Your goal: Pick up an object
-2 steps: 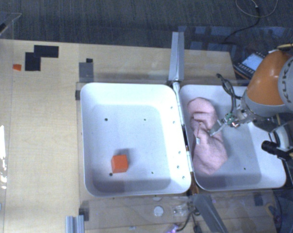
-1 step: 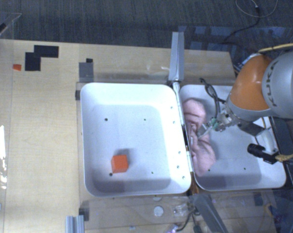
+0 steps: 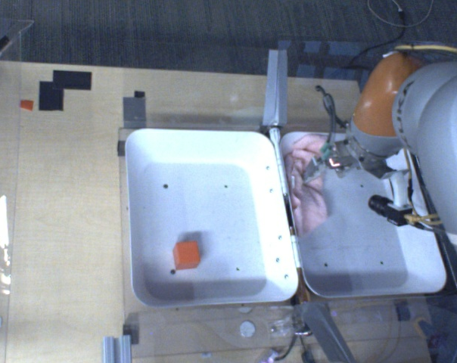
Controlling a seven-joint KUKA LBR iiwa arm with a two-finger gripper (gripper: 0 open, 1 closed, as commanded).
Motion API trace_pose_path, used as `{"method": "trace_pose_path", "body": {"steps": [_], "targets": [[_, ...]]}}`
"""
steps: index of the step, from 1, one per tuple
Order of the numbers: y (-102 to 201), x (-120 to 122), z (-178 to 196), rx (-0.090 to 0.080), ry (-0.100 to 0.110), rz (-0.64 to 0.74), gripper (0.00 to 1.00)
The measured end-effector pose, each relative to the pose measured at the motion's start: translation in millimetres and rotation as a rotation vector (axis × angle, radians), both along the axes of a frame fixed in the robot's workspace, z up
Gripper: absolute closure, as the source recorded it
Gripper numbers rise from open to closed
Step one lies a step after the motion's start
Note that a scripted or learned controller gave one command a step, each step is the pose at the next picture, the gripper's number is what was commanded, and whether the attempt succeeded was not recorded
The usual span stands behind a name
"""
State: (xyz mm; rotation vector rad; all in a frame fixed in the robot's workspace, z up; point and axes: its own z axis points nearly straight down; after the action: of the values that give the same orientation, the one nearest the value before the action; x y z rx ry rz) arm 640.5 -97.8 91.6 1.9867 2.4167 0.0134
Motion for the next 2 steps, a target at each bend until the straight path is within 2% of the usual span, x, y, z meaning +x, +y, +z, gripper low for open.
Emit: {"method": "trace_pose_path", "body": {"steps": [1,2], "targets": [[-59,-11,113,-0.003,0.003,0.03,0.0],[-26,28,31,-0.002,0.009,0.22,0.0]]}}
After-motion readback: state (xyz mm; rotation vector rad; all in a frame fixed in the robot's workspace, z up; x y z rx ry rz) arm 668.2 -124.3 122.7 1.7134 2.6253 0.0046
